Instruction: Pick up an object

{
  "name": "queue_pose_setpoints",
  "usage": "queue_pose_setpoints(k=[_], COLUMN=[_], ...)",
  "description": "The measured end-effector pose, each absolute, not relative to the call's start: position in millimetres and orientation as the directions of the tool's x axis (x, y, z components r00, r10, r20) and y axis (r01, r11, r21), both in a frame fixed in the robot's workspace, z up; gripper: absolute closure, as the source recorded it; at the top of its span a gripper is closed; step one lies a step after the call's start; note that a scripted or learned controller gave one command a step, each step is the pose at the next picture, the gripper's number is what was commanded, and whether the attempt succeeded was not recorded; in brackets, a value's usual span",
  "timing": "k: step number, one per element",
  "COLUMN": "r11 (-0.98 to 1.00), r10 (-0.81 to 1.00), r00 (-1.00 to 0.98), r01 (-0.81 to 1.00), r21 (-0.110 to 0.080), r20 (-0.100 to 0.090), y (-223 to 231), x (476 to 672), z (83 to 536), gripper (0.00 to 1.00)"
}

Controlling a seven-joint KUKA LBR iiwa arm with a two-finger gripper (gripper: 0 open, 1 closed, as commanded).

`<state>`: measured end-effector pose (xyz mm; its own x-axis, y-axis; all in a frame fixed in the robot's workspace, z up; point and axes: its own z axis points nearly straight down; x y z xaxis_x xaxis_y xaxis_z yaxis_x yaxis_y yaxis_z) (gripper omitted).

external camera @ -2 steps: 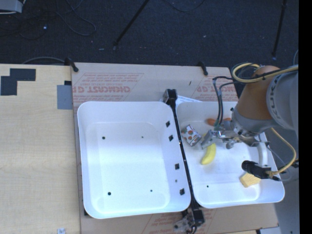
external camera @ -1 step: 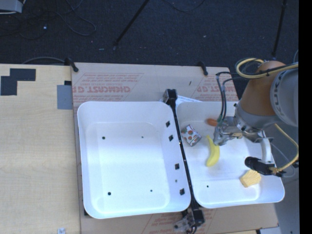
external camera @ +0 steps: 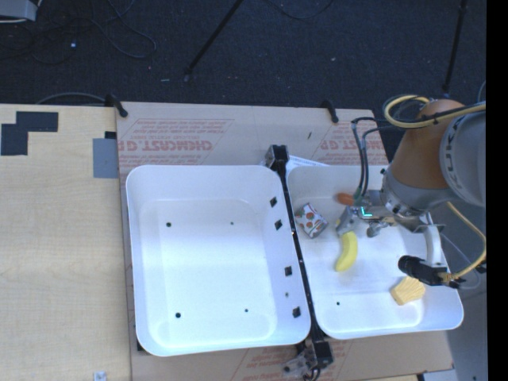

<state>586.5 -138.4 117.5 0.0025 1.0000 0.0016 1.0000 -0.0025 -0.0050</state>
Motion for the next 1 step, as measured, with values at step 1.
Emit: queue_pose_setpoints(k=[1], r11=[0.002], r10=[1.0], r00=[-0.002], r01=[1.0], r21=[-0.004], r20=[0.001], y=[-96.9], x=[568.9], z=[86.4], gripper=[0.0])
